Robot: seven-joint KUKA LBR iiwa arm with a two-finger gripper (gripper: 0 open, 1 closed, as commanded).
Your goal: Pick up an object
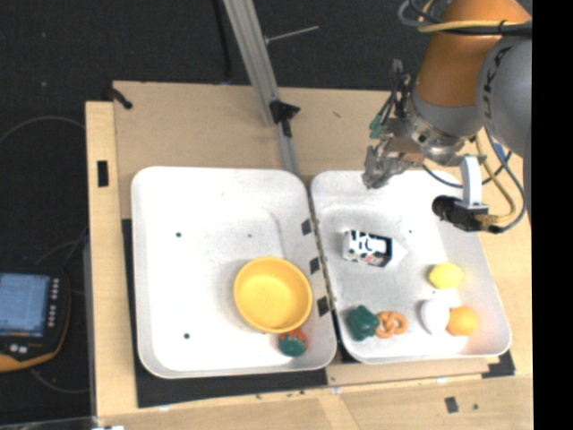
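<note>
**Robot arm poised over the right bin, gripping nothing**

Two shallow white bins sit side by side on a wooden bench; the arm (466,52) enters from two o'clock; its gripper (380,173) hangs over the far edge of the right bin (407,209), at about twelve o'clock of that bin; whether its tips are apart or together cannot be told, and nothing shows between them. In the right bin: a black-and-white toy (368,248) near the centre; a yellow ball (445,276) at four o'clock; a white object (435,315) touching an orange ball (463,321) at five o'clock; an orange pretzel shape (390,324) beside a green toy (361,322) at six to seven o'clock. In the left bin (188,213): a yellow bowl (272,294) at five o'clock, a small green and red toy (293,343) just below it.
</note>
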